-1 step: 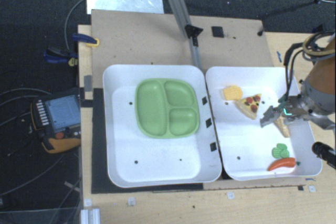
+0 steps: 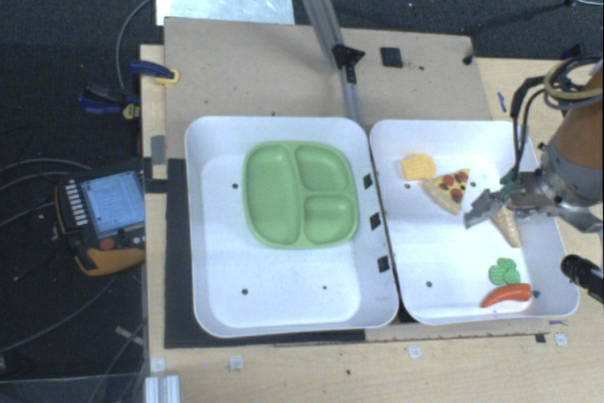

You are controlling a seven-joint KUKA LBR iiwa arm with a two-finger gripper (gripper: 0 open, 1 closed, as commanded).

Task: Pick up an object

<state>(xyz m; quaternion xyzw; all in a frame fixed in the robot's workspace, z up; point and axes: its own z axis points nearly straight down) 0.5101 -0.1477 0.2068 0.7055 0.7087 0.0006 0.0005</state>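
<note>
The robot arm's jaws (image 2: pixel 483 209) hang low in the right bin (image 2: pixel 415 297), their fingers spread and holding nothing. A toy pizza slice (image 2: pixel 449 187) lies just left of them, a yellow piece (image 2: pixel 418 167) beyond it at the far left. A red-and-green toy (image 2: pixel 505 286) sits at the near right. The left bin (image 2: pixel 274 288) carries a green divided plate (image 2: pixel 300 194).

The arm (image 2: pixel 578 167) is grey w/ an orange band near the wrist. Black & yellow cables loop over it. The hand (image 2: pixel 483 208) is dark grey metal w/ 2 thin fingers.
</note>
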